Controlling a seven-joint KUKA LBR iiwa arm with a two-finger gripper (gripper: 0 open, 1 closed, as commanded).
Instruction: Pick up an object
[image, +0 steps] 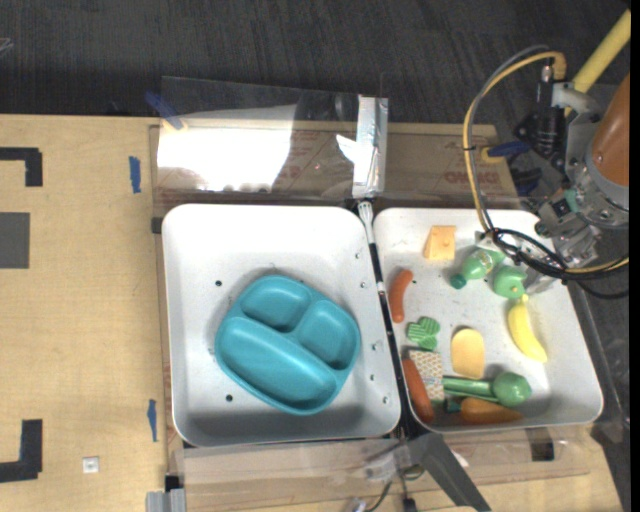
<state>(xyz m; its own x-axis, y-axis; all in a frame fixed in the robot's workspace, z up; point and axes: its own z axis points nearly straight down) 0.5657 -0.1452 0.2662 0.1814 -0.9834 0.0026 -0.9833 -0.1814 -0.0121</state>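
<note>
The right bin (585, 385) holds several toy foods. Among them are a yellow cheese wedge (439, 243), two green pieces (474, 267) (508, 281), a banana (526, 332), a red sausage (399, 295), a small green item (424, 331) and a yellow oval (467, 351). At the front lie a green stalk with a round head (490, 386), an orange carrot (487, 408) and a second red sausage (415, 389). My gripper (556, 250) hangs over the bin's far right edge, just right of the green pieces, with dark cables across it.
The left bin (190, 250) carries a teal divided plate (288, 341). A clear plastic sheet (270, 140) and a taped strip (369, 145) lie behind the bins. A yellow hose and cables (500, 90) loop above the right bin's far corner.
</note>
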